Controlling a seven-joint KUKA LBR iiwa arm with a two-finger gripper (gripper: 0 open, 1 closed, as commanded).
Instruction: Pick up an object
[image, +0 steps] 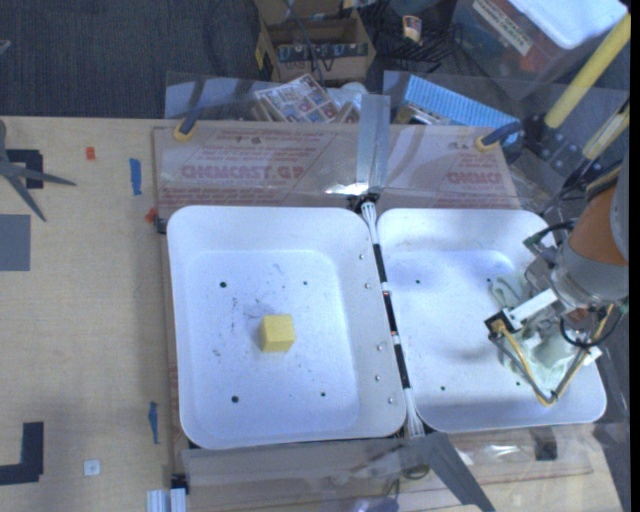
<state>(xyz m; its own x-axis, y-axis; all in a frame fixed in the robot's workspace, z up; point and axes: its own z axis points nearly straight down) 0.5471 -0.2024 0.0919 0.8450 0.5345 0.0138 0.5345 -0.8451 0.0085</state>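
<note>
Nearest to us, along the front edge of the desk (80, 380), we see strips of blue tape (153, 420) and a black bracket mark on the wood at the left. Just beyond sit the two white bins side by side. In the left bin (200, 240) a small yellow cube (277, 333) rests on the floor, a little near of the centre and well apart from every wall. The cube is roughly as wide as it is long, so we can name no long axis; its faces sit slightly turned against the bin walls, one corner pointing toward the near side.

In the right bin (440, 240) the gripper (535, 345) hangs low over the right part of the floor, reaching in from the right beneath the grey arm with its orange band (600, 235). Something pale and partly clear, edged in yellow, lies around it; we cannot tell whether the gripper is spread or pressed together, nor whether it pinches anything.

Farther back, clear plastic sheeting (300, 165) with red lettering stands behind both bins, and beyond that a cardboard box (315, 45).
</note>
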